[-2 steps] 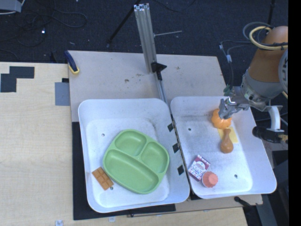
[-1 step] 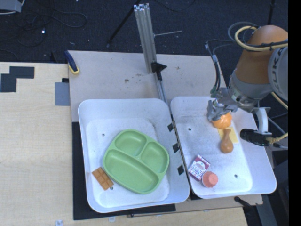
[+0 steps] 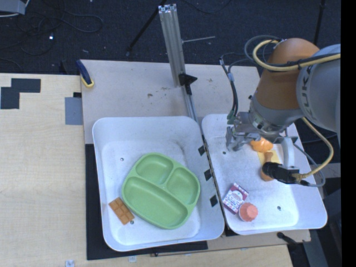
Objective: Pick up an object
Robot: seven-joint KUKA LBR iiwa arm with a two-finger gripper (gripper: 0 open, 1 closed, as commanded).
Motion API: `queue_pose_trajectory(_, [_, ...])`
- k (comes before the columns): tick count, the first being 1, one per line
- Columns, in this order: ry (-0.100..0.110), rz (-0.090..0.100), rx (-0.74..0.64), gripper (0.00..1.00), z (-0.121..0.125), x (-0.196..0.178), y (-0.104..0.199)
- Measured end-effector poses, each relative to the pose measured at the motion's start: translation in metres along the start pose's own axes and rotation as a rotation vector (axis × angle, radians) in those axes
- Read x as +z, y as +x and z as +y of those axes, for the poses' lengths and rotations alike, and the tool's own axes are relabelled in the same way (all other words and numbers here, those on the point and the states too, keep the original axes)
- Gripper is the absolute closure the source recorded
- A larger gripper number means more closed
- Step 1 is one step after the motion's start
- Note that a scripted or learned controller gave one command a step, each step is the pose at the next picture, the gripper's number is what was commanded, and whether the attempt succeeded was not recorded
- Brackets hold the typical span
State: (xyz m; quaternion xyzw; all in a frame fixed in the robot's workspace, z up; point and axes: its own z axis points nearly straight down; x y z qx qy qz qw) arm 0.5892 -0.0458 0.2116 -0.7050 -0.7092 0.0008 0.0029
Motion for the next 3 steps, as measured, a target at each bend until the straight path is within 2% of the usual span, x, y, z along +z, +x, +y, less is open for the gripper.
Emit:
queue_pose_trajectory(1, [0.000,0.000,0.001,1.00,-0.008,0.005,0.047])
queue_pose_trajectory(3, [-0.004,-0.001,0.000,1.00,-0.030,-0.021,0.144])
